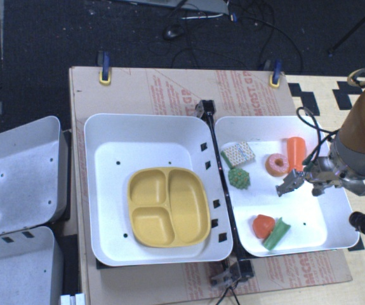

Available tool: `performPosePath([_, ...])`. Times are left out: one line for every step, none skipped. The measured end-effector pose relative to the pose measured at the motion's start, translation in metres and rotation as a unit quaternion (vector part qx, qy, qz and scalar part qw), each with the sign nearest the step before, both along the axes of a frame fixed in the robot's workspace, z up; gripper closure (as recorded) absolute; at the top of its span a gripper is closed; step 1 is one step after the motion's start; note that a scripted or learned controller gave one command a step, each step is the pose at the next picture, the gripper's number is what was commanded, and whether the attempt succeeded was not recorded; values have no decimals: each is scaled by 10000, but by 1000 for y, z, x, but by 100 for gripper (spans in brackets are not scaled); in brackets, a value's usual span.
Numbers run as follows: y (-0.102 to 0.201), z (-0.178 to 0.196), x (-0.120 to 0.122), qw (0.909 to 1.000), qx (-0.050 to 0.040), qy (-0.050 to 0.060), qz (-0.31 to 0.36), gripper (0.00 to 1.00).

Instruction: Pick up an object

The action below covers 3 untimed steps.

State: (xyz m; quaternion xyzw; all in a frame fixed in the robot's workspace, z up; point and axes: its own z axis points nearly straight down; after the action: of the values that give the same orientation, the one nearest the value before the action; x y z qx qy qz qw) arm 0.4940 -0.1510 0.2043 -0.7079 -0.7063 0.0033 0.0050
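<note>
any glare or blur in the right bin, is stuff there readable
Camera view: even light, no hard glare on the right bin; the pink doughnut and orange toy read sharp; the hand is dark and slightly soft.

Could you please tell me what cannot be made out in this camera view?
Arm: cut off by the view's right edge.
Red piece and green piece: whether they touch or overlap is too small to tell.
Patterned block: its print is too small to read.
</note>
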Motion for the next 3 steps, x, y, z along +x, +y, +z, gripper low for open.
performPosePath([0, 5, 3, 10000, -11, -52, 15, 0])
performPosePath([8, -49, 10, 10000, -5, -36, 12, 0])
performPosePath([9, -92, 9, 10000, -5, -35, 5, 0])
